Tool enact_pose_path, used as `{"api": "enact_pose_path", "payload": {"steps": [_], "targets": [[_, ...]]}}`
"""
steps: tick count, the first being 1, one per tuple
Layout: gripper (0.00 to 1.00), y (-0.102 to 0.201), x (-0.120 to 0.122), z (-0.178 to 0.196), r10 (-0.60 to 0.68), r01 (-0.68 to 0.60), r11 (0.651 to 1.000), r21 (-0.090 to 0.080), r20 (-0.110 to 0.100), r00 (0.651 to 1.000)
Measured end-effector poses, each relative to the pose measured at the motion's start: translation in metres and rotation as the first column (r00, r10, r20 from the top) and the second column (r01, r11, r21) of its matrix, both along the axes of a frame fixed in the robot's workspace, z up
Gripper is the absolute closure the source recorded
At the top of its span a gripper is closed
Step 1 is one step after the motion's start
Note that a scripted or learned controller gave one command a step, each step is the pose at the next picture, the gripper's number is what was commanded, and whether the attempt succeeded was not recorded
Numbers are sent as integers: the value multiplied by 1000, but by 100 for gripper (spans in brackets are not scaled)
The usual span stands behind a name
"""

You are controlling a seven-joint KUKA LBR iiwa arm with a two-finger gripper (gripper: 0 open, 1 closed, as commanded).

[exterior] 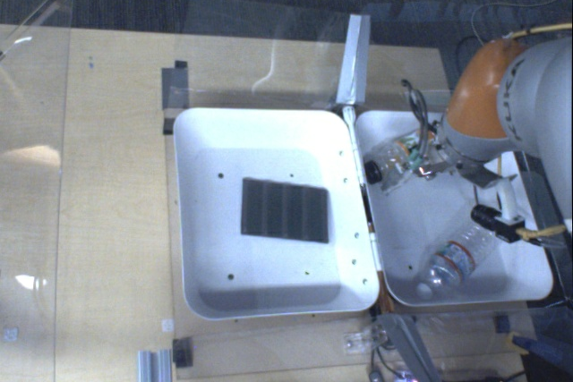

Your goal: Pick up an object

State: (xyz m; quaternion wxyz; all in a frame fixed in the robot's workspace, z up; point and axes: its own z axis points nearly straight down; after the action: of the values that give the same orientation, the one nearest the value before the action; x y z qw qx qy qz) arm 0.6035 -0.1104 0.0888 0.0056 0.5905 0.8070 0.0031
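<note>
Bottles are the task's things, both in the right bin (537, 282). Going from the left: bare wooden worktop (89, 219) lies left of the left bin (192, 219), whose floor carries a dark ribbed mat (285, 210) at its middle with white floor all round it. A raised rim divides the two bins. Just right of that rim, a clear bottle (387, 164) with a dark cap lies on its side near the right bin's far wall, at the jaws (421, 158); whether they are open or closed on it I cannot tell. A second clear bottle (455, 260) lies tilted near the bin's front wall, apart from the arm (510, 103).
</note>
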Motion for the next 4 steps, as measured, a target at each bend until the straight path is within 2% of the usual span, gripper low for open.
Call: {"api": "enact_pose_path", "payload": {"steps": [1, 2, 3, 4], "targets": [[0, -29, 45, -10, -108, 111, 994, 19, -110, 988], [0, -27, -27, 0, -16, 16, 1000, 1, -4, 1000], [0, -21, 38, -8, -73, 74, 997, 2, -107, 991], [0, -17, 40, -8, -90, 89, 996, -12, -112, 990]]}}
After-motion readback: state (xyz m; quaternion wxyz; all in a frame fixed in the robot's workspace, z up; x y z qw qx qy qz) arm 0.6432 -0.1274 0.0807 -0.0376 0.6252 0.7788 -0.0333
